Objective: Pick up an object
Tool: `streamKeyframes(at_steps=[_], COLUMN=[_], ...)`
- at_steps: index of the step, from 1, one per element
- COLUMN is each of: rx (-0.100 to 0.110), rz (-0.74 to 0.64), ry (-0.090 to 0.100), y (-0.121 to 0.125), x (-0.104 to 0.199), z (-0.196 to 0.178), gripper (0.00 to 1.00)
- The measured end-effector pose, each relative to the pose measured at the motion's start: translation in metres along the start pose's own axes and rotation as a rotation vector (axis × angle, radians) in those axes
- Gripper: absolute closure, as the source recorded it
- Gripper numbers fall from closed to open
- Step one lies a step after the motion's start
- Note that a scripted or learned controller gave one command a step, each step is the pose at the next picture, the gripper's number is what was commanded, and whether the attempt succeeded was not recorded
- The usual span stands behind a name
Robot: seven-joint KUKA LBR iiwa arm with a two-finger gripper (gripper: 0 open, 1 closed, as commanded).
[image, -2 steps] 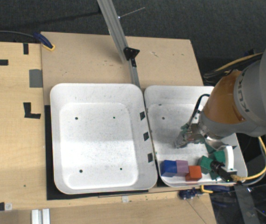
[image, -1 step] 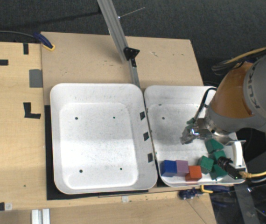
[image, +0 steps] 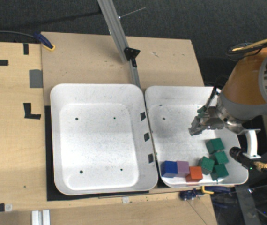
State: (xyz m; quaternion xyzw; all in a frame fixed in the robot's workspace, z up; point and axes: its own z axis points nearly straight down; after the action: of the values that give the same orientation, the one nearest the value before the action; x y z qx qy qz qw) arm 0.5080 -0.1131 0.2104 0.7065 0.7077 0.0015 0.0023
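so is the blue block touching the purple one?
Touching. In the camera view the blue block and the purple block sit side by side at the right bin's near edge, faces abutting with no white floor between them.

Even, fairly bright light falls from above on my tabletop (image: 100, 55), and its pale wood reads clearly. Both white bins come out bright without blowing out; the left bin (image: 98, 90) shows a soft grey gradient across its floor, and the right bin (image: 180, 93) carries a faint, diffuse shadow on its floor just left of my claw (image: 200, 124). Shadows everywhere are soft-edged. The dark floor around the tabletop swallows detail. The picture is slightly soft and grainy; my claw and the coloured blocks (image: 196, 168) lack crisp edges.
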Motion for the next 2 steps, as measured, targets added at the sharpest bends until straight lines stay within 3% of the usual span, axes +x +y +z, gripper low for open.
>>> streamKeyframes(at_steps=[1,2], rx=[0.006,0.005], rz=[0.001,-0.005], ry=[0.000,0.003], y=[0.002,0.007], x=[-0.002,0.058], z=[-0.040,-0.044], gripper=[1.00,1.00])
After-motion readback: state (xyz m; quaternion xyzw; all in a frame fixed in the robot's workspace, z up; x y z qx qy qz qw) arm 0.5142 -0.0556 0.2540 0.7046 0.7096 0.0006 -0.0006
